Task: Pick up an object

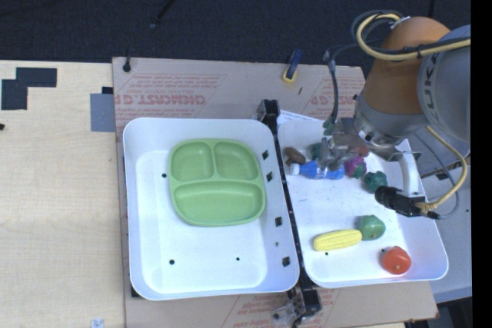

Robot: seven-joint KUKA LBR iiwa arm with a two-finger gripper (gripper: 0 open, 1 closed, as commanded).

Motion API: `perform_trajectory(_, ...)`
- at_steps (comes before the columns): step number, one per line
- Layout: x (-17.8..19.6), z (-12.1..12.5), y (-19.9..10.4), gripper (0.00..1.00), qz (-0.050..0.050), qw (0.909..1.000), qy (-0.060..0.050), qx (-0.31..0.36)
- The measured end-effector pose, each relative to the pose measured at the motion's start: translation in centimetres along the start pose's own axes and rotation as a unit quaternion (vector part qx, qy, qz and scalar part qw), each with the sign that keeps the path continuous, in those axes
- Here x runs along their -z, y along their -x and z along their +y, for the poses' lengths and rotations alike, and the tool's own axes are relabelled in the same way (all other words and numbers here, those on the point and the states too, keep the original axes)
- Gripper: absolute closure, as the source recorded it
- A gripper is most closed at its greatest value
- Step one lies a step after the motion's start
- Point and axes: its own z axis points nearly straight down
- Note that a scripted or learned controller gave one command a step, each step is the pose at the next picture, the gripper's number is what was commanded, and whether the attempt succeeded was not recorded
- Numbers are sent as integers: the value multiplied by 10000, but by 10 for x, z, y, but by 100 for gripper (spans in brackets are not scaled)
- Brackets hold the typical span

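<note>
We see the gripper low in the right bin near its far wall, among a blue toy, a brown piece and a purple one. We cannot tell its finger state. The corn, green toy and tomato lie nearer, well apart. A green plate sits in the left bin.

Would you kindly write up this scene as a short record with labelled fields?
left bin: holds a green divided plate
right bin: holds the small toys
near front of right bin: yellow corn cob, green toy beside it, red-orange tomato
far end of right bin: cluster of brown, blue, magenta and dark green pieces
arm: reaches in from the right
tool: low over the far cluster, above the blue piece
grasp: cannot tell
</note>
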Motion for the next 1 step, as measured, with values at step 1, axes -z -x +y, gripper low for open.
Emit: perform_trajectory(1, 15, 7, -37, 100, 0, 10000, -5, -5)
